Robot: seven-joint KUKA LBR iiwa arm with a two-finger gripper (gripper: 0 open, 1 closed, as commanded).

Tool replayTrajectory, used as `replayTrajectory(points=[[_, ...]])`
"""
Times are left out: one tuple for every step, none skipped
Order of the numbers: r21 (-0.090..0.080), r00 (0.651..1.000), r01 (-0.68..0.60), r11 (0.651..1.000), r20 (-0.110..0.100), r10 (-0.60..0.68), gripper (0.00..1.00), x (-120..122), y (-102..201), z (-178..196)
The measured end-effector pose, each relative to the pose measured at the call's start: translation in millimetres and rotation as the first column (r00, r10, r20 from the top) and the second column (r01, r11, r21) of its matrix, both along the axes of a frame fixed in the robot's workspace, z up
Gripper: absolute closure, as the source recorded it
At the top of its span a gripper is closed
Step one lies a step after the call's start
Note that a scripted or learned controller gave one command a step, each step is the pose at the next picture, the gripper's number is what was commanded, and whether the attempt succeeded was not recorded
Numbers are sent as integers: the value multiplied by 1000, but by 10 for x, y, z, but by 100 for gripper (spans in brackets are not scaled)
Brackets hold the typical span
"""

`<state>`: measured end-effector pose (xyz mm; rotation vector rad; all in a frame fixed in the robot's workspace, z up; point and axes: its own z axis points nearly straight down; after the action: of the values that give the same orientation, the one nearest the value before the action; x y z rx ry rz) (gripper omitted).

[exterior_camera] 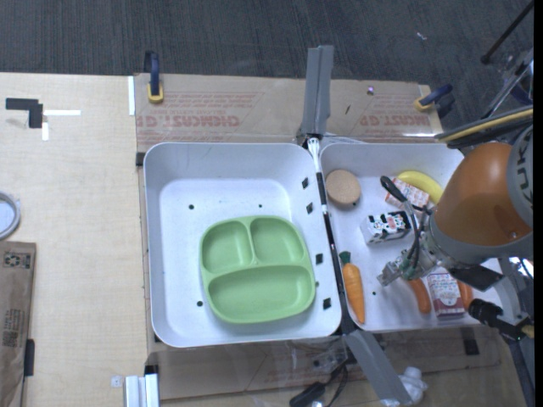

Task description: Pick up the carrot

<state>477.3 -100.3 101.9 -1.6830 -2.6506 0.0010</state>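
The carrot [353, 292], orange with a green top, lies lengthwise against the left wall of the right bin [373, 155], near the front corner. My gripper [397, 270] hangs low over the bin floor just to the right of the carrot, a short gap away from it. Nothing shows as held in it. The arm's orange band [482, 200] and grey wrist cover the right part of this bin.
In the right bin lie a round brown disc [343, 187], a banana [419, 181], a black-and-white carton [386, 225], an orange sausage [420, 296] and a red-and-white packet [445, 291]. A green divided plate [254, 268] sits in the left bin [170, 227].
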Motion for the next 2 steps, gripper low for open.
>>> replayTrajectory(points=[[-1, 988, 153, 988, 1, -153, 100, 7, 851, 892], [-2, 998, 65, 998, 0, -65, 100, 623, 1329, 887]])
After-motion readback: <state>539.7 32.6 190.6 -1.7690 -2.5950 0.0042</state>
